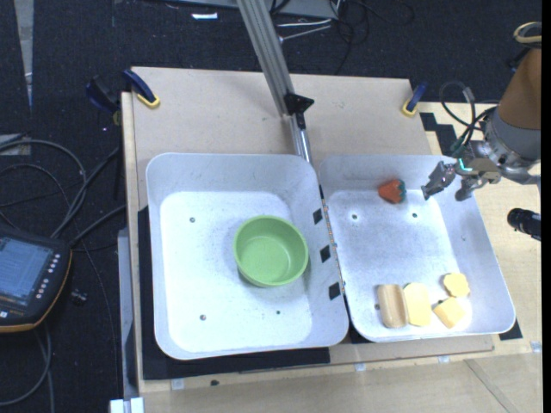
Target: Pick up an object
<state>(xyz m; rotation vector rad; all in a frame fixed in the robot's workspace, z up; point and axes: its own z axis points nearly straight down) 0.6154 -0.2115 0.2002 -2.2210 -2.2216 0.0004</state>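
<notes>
My gripper (451, 183) hangs open over the far right edge of the right bin (482, 256), nothing between its fingers. A small red strawberry-like object (392, 191) lies in that bin's far part, just left of the gripper and apart from it. Near the bin's front right corner sit a tan bread-like roll (391, 305), a pale yellow piece (418, 304) and two smaller yellow chunks (454, 286). A green bowl (271, 249) stands upright in the middle of the left bin (172, 231).
A metal pole (275, 58) slants down from the top to the divide between the bins. Clamps sit at the board's far corners. A tablet-like pendant (26, 274) lies at the far left, off the bench.
</notes>
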